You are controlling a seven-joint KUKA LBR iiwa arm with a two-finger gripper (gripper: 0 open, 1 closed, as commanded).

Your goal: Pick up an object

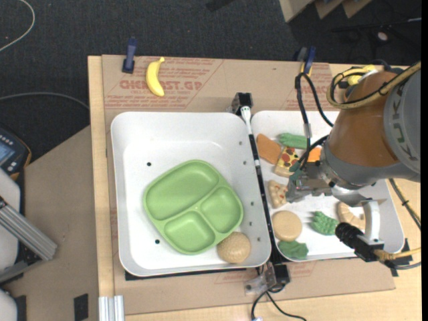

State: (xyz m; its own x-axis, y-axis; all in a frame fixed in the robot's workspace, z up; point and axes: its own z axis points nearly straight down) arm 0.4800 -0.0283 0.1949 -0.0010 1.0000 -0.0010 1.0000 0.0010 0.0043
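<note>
Dark carpet surrounds a cardboard-topped bench (200,79) bearing two white bins, and the arm (374,132) reaches over the right bin (396,229) from the right. Its gripper (302,182) hangs low above the bin's left-centre, but the wrist hides so much of it that whether the fingers are spread or closed cannot be told, and nothing can be made out between them. Just beside it lie a small tan piece (277,192) and a colourful pizza slice (287,160); a round cookie (288,224) sits a little nearer the front, with an orange wedge (266,148) and a green leaf (292,140) toward the back. Further out are a green leafy toy (324,223) and another green piece (293,249) at the front rim. The left bin (127,179) holds a green divided plate (192,206) with a tan ball (234,248) touching its edge, and a yellow banana (156,76) rests on the cardboard behind. The likely target is perhaps the tan piece or the pizza slice. To do this well, the gripper should centre over one item alone, come straight down, and close on its narrow sides, clear of neighbours and the bin wall.
</note>
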